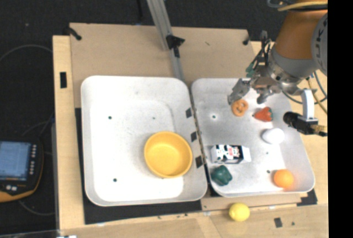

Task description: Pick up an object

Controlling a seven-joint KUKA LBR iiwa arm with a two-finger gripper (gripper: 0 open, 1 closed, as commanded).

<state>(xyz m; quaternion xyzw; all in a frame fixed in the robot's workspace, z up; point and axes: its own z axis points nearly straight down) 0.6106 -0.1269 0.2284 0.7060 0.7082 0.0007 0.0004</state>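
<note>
A pale wooden bench seen from above holds two shallow white bins side by side. The left bin contains a yellow bowl sitting upright near its lower right corner. The right bin holds several small things. A grey arm with an orange band reaches in from the right over the right bin's upper edge. Its gripper hangs above the bin with its two fingers spread apart and nothing between them. Just below the left finger lies a small orange ring-shaped object, possibly a toy pretzel; the view is too coarse to say whether they touch. Beside it to the right is a red object. Lower down are a black-and-white carton, a white ball, an orange fruit and a dark green object. A yellow lemon rests on the bench, outside the bins.
</note>
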